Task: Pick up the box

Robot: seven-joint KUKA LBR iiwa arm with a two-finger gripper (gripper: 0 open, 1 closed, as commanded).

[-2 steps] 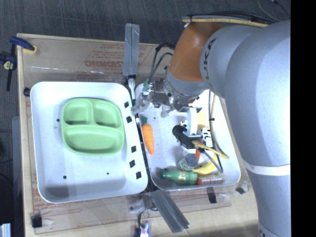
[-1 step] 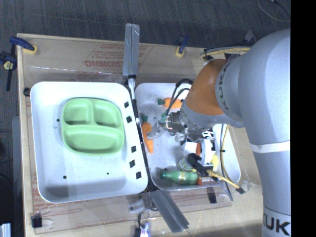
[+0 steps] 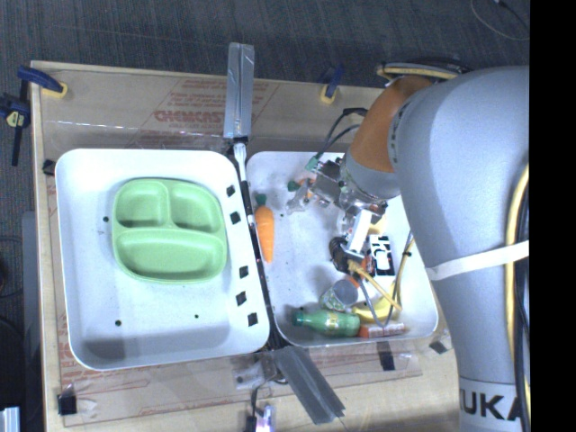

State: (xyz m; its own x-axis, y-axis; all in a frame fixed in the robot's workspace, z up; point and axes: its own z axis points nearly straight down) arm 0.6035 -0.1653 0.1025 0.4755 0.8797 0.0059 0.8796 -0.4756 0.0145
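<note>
Two bins: the gripper (image 3: 308,189) hovers in the right bin (image 3: 297,286), beyond the carrot (image 3: 265,230); whether it is open or closed cannot be told. The box cannot be picked out, probably among clutter by the bottle (image 3: 328,321), under the arm. Step: approach. Next: locate the box, descend over it.

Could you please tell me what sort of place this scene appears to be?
Probably a robotics lab's bin-picking test bench: a grey KUKA arm reaches over the right bin beside the left bin, blue clamps grip the board's edge, and a toy-like carrot lies inside.
</note>
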